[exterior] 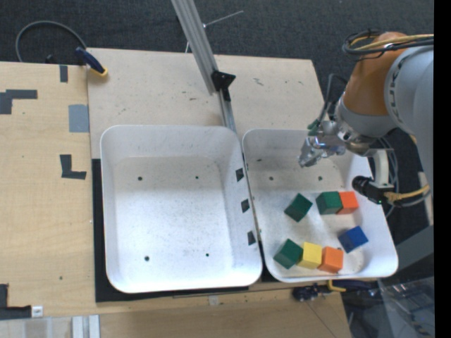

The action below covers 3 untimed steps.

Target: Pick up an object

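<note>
A grey robot arm (394, 83) with an orange band is reaching in from the right, its end effector (311, 157) hanging over the upper part of the right bin (268, 146). Whether that end effector is spread or pressed together is too small to tell here, and nothing is visibly between its tips. The 7 blocks are lying loose in the lower half of the same bin, apparently scattered so that any 1 can be chosen. A dark green block (298, 207) is sitting tilted, nearest below the end effector but clearly apart from it. Just to its right, a second green block (328, 203) is touching an orange block (348, 201). A blue block (352, 238) is lying lower right. Along the bottom, a green block (288, 253), a yellow block (311, 255) and another orange block (331, 259) are sitting in a touching row. The left bin (113, 146) is sitting alongside on the bench (42, 189).
</note>
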Each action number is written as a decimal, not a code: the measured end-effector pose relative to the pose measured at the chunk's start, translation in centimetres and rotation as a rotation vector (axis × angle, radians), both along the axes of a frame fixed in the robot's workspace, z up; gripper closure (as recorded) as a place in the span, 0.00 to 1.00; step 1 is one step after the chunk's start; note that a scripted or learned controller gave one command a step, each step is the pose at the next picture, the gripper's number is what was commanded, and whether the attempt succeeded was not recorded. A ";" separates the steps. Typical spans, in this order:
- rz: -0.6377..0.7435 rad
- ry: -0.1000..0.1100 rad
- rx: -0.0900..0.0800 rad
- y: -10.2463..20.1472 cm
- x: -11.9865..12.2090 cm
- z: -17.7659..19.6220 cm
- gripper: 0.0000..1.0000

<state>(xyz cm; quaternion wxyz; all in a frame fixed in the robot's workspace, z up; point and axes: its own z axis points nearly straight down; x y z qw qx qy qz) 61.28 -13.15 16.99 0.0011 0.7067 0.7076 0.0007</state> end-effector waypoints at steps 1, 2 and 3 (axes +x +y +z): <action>0.000 -0.001 0.000 0.0 0.1 4.0 1.00; 0.005 0.003 0.003 5.4 -1.1 5.3 1.00; 0.006 0.004 0.003 10.5 -2.4 6.5 1.00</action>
